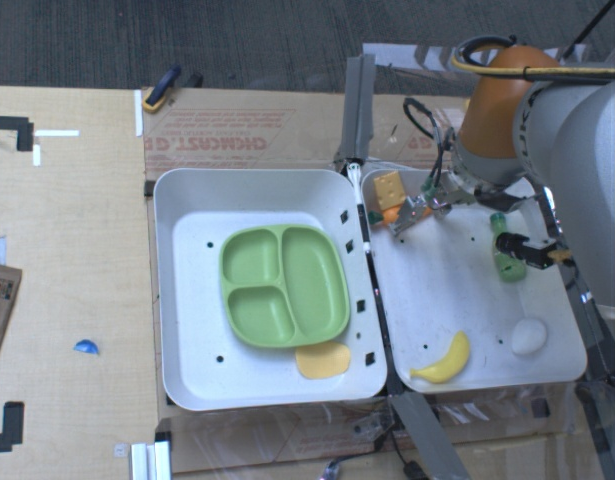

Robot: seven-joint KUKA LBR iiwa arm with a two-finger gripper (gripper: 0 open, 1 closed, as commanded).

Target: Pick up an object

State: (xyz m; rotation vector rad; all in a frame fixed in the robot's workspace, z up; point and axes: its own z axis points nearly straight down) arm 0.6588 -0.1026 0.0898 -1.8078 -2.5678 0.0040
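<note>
My hand [412, 214] hangs low over the far left corner of the right bin [457, 298], and I cannot tell how it is set, since the view there is cluttered with metal. Just beside it, against the corner, sit 1 pale yellow block [388, 185] and what looks like 1 small orange piece [389, 214]. Further out in the same bin lie 1 green object [509, 262] near the right wall, 1 white ball [528, 336] and 1 banana [442, 360] by the near rim. The left bin [187, 298] holds 1 green divided plate [285, 285] and 1 yellow disc [323, 360] touching its near edge. On the tabletop [57, 258] lies 1 small blue piece [85, 347].
</note>
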